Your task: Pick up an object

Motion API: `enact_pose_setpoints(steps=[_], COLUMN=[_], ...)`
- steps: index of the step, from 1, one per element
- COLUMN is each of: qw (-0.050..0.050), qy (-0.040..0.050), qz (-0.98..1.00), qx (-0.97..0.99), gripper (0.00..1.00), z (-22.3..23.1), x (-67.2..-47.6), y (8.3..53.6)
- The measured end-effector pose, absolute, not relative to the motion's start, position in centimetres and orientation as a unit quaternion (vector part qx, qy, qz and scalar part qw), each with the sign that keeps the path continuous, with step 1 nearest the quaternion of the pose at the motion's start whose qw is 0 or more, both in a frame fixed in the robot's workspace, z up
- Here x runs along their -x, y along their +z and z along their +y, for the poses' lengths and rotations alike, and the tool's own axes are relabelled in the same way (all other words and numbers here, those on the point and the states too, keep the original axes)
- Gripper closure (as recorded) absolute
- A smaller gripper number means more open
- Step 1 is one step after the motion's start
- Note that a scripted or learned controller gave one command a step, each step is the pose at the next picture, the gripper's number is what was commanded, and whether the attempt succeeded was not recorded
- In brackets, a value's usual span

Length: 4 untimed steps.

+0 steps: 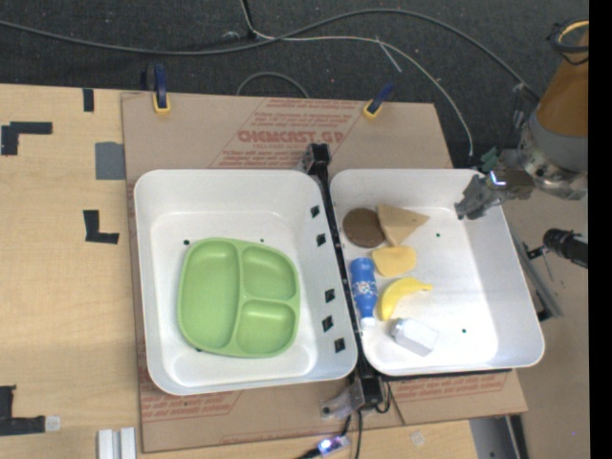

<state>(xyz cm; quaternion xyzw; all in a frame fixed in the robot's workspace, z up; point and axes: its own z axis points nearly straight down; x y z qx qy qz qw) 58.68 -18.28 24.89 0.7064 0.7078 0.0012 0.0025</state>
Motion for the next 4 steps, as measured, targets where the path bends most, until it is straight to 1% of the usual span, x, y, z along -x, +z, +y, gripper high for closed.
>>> enact_pose_setpoints(steps=[1, 2, 3, 4], qw=[0.0, -0.002, -0.002, -0.002], qy=[0.0007, -0.0001, -0.0003, -0.001], qz=[0.709, 0.709, 0.71, 0.709], qx=[-0.705, -0.705, -0.704, -0.705], gripper=[1.0, 1.0, 1.0, 1.0], z=[-12.9, -6.8, -0.5, 4.8], x=[-58.1, -56.9, -57.1, -56.3], y=[25.5, 25.0, 24.1, 22.3])
